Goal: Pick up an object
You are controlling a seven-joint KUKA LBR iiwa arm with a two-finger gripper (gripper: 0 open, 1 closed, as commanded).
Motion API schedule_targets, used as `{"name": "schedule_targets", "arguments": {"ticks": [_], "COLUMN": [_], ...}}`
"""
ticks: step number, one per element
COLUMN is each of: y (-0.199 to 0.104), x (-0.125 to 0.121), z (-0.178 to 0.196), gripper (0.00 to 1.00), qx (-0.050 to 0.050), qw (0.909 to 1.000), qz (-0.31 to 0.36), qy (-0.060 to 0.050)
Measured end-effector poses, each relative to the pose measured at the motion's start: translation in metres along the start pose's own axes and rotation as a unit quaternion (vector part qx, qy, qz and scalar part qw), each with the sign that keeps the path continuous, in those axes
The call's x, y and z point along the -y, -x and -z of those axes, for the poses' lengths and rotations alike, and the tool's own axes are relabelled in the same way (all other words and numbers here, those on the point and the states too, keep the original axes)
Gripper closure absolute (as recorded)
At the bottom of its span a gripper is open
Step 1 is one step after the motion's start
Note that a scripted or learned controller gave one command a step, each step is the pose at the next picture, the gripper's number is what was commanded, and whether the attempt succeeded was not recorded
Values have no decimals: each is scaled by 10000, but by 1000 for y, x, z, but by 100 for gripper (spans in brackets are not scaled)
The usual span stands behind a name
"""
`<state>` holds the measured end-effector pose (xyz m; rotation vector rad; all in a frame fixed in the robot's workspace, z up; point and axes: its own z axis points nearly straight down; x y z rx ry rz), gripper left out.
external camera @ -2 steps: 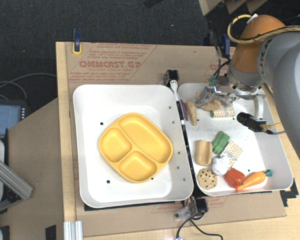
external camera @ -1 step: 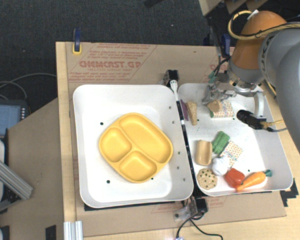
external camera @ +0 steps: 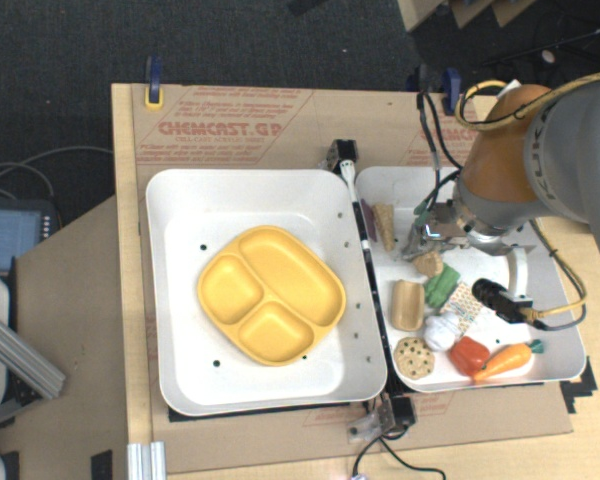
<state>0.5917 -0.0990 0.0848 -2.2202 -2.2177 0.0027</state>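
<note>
Two fingers of the claw (external camera: 427, 243) reach down into the right bin (external camera: 565, 298), but whether they are open or closed cannot be told, since the wrist hides much of them. Just below lies a small tan piece (external camera: 429, 265), then a green item (external camera: 442, 287), tan block (external camera: 408, 304), cookie (external camera: 413, 357), red piece (external camera: 468, 355) and carrot (external camera: 505, 359). Left bin (external camera: 170, 268) holds a yellow tray (external camera: 270, 293).

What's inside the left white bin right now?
The left bin holds one yellow divided tray, lying flat, its three compartments bare. Whatever lies under the tray is covered.
</note>
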Motion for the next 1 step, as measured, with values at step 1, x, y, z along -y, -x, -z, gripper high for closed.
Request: {"name": "schedule_targets", "arguments": {"ticks": [1], "y": [-64], "x": [-31], "z": [107], "gripper": [100], "qx": [-3], "qw": [9999], "qz": [45], "qy": [91]}}
